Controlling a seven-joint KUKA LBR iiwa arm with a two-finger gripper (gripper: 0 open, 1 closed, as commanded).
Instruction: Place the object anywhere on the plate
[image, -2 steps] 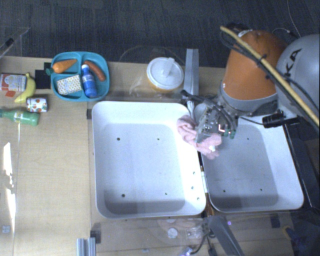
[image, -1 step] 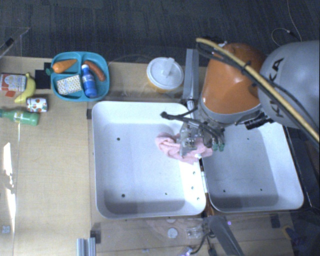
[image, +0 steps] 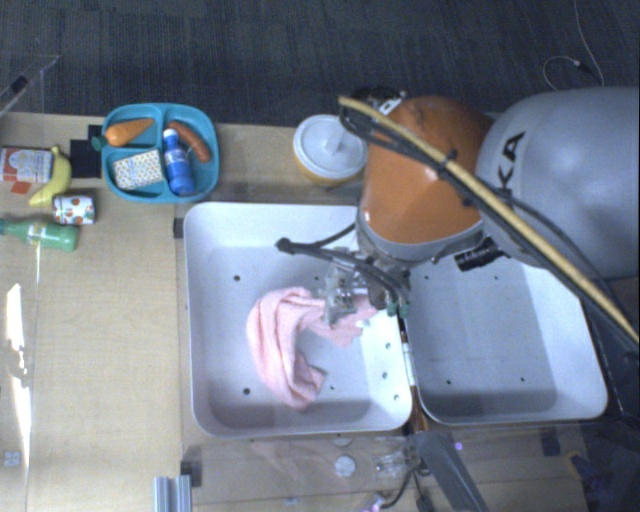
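Observation:
A crumpled pink cloth (image: 285, 340) lies in the middle of the left white bin (image: 215, 300). My gripper (image: 345, 298) is low over the cloth's right end, which bunches up right under it. The gripper's metal parts and the wrist above hide where it meets the cloth. The blue divided plate (image: 213, 150) stands on the bench beyond the left bin's far left corner. It holds an orange carrot-like toy (image: 130, 130), a small blue bottle (image: 178, 162) and other toy food.
The right white bin (image: 500, 340) adjoins the left one, with the arm's orange band (image: 425, 170) above their shared edge. A yellow cup with a white lid (image: 328, 148) stands behind the bins. A banana (image: 55, 178), a small can (image: 72, 209) and a green bottle (image: 40, 234) lie at the far left.

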